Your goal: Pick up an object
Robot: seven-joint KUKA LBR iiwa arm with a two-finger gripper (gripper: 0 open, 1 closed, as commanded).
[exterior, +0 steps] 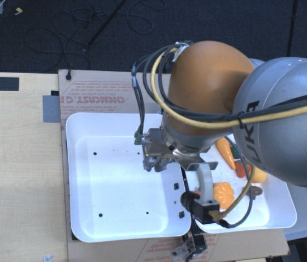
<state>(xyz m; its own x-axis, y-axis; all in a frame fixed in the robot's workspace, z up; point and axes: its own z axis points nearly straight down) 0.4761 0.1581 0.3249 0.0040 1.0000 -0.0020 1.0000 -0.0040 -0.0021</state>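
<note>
Orange-banded arm (213, 86) hides most of right bin (280, 214); gripper (156, 158) at left bin's (88, 146) right edge, grasp cannot be told. Pale wooden surface (17, 173); dark floor (60, 26) beyond.

arm (284, 113) grey | band (210, 81) orange | cables (140, 100) black | lettering (253, 138) white

Left bin (115, 190): I log open floor, centre-left of frame. Right bin (277, 212): arm (213, 86) overhangs it; carrot toy (226, 153) and orange fruit (224, 194) crowd centre-right.
</note>
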